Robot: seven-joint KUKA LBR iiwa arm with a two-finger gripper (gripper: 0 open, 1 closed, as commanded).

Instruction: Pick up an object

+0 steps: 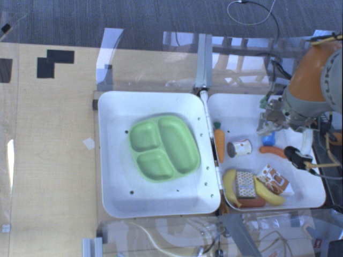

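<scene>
My gripper (268, 123) hangs low in the right bin (244, 103), just above a small blue thing (269, 139). I cannot tell how my gripper is set from up here. I think I am at the reaching step, with nothing picked yet. The blue thing sits near the can (240, 147), beside an orange piece (273, 151). Next I need to drop straight down on 1 thing and squeeze it, missing its neighbors.

Glossy green plastic plate (163, 148), smooth white bins (115, 197)
</scene>
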